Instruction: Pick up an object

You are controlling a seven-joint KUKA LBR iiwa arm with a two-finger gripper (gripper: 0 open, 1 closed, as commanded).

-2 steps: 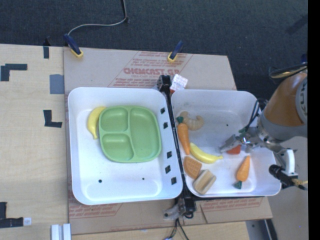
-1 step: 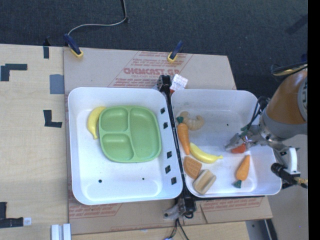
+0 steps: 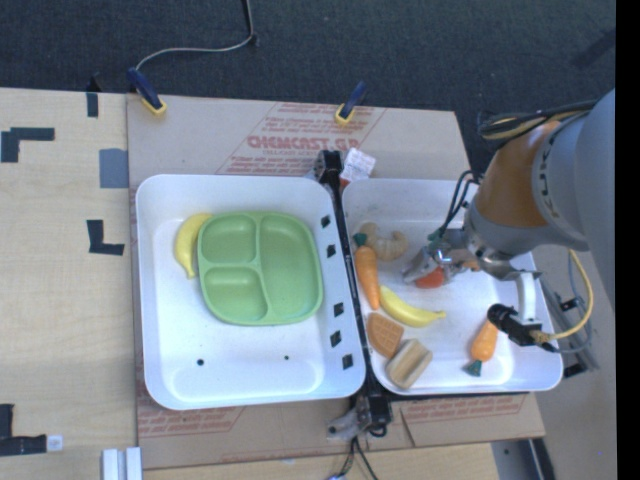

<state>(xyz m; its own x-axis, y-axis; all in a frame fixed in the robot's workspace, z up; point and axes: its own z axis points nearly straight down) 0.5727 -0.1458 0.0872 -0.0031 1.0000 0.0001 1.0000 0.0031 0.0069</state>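
Observation:
My gripper (image 3: 430, 265) is low in the right bin (image 3: 520, 373), near its middle, with the grey arm and orange band coming in from the right. A small red object (image 3: 433, 279) lies right under the gripper's tip, partly hidden by it. To its left are a long carrot (image 3: 367, 276) and a banana (image 3: 408, 311). A beige lump (image 3: 386, 240) sits just above the carrot.
An orange square cracker (image 3: 383, 333), a bread piece (image 3: 408, 363) and a small carrot (image 3: 484, 342) lie along the right bin's front. The left bin (image 3: 240, 378) holds a green divided plate (image 3: 260, 268) and a yellow banana (image 3: 185, 244). The divider (image 3: 338, 268) separates the bins.

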